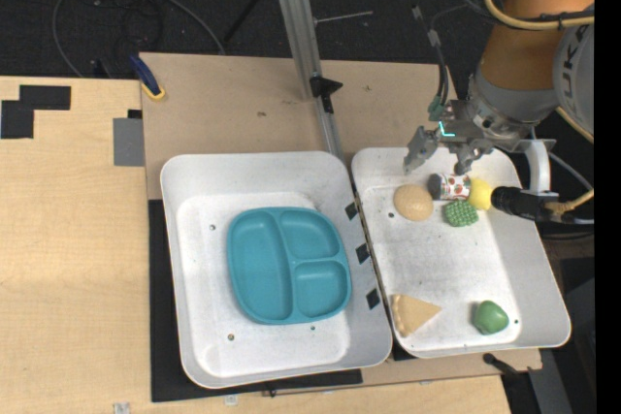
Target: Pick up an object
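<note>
One arm reaching down, tool (pixel 443 157) above right bin (pixel 524 305)

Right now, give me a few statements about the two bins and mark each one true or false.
1. The teal divided tray lies in the left bin. True.
2. The gripper hangs over the left bin. False: it is above the far end of the right bin.
3. A green round object sits near the right bin's front corner. True.
4. The tan wedge rests on the teal tray. False: it lies in the right bin, near its front left.
5. The beige ball lies in the right bin. True.
</note>
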